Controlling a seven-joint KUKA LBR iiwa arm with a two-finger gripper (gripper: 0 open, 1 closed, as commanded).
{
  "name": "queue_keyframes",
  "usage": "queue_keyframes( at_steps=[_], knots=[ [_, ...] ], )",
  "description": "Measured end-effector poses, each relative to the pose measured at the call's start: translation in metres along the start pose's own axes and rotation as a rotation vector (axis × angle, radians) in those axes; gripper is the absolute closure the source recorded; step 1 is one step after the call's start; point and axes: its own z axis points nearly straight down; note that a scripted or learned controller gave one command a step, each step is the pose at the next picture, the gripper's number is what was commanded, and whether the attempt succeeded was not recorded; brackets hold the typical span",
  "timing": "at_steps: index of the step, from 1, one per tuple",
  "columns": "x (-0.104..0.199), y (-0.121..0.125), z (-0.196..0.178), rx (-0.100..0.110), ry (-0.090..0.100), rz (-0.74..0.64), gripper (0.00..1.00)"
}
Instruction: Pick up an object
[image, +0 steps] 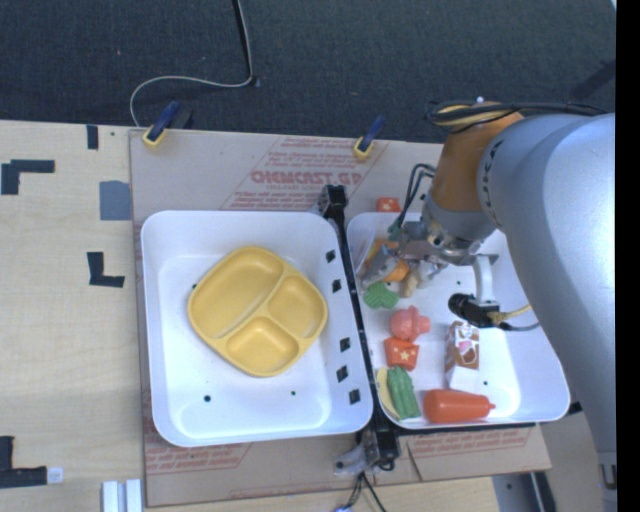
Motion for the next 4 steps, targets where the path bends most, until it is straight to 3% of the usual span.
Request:
queue_keyframes(
  at_steps=[1,2,3,4],
  knots=[
    [-0.001,-0.003,0.000,-0.009,0.001,0.000,0.00],
    [-0.007,0.010,0.002,0.038,0.019,-0.011,0.00],
    [-0.013,0.017,-0.001,-0.017,0.000,0.009,0.00],
    [-0.011,0.024,-0.015,-0.059,-0.008,0.003,1.00]
  ],
)
